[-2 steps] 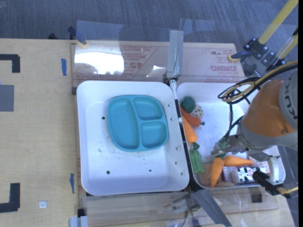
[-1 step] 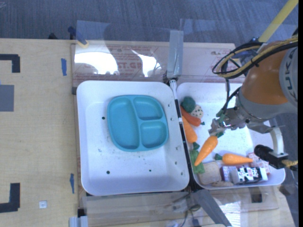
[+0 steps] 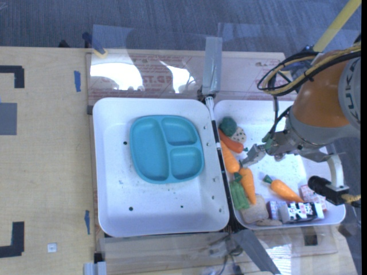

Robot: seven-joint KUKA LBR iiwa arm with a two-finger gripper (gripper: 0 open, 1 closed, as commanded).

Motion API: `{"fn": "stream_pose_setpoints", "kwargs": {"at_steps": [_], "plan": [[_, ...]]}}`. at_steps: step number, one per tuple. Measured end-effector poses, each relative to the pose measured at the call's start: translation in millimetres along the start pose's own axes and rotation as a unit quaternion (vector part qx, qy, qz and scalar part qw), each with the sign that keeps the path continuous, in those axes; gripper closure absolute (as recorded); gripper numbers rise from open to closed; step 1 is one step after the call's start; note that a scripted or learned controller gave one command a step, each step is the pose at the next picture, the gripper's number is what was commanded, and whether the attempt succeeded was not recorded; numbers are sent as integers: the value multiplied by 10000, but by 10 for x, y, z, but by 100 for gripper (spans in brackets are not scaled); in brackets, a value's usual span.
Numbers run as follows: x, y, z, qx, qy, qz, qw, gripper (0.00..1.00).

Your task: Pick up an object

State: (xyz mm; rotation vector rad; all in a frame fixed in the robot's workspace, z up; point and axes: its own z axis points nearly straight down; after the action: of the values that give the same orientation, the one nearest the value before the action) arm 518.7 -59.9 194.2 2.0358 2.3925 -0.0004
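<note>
Gripper [image 3: 250, 155] is seen low over the right bin [image 3: 259, 109], its slim fingers pointed left toward the cluster of toy vegetables along the dividing wall; whether anything is clamped cannot be told, since the tips are small and partly merged with the clutter, so no grasp is claimed.

Nearest the viewer, along the bin's front edge, a black-and-white patterned carton [image 3: 298, 211] is laid on its side beside a pale beige lump [image 3: 256, 209], and a small carrot [image 3: 282, 189] is set just behind the carton. Further back, a green vegetable [image 3: 239, 193] and an orange carrot [image 3: 248, 182] are packed against the divider, touching each other. Just beyond the fingertips a longer orange carrot [image 3: 230, 158] is found, with a reddish piece [image 3: 232, 142], a speckled round piece [image 3: 239, 134] and a dark teal item [image 3: 227, 124] crowded behind it.

The long carrot nearest the tips is judged the likeliest target. For a sound pick, the fingers should be spread across its narrow width, not along its length, and lowered around its thick middle before closing, so that neighbours are not pinched too. The lift is best made straight up.

In the left bin [image 3: 114, 205] a blue divided plate [image 3: 166, 148] is lying, well apart from the work.
</note>
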Motion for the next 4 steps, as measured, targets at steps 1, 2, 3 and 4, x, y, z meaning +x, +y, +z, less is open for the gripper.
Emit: {"fn": "stream_pose_setpoints", "kwargs": {"at_steps": [1,2,3,4], "plan": [[-336,-386,950,-29,-17,-156,9999,0],[-317,-386,863,-24,-7,-161,9999,100],[66,599,59,-48,3,-242,9997,100],[38,571,95,-3,-1,-216,9998,0]]}}
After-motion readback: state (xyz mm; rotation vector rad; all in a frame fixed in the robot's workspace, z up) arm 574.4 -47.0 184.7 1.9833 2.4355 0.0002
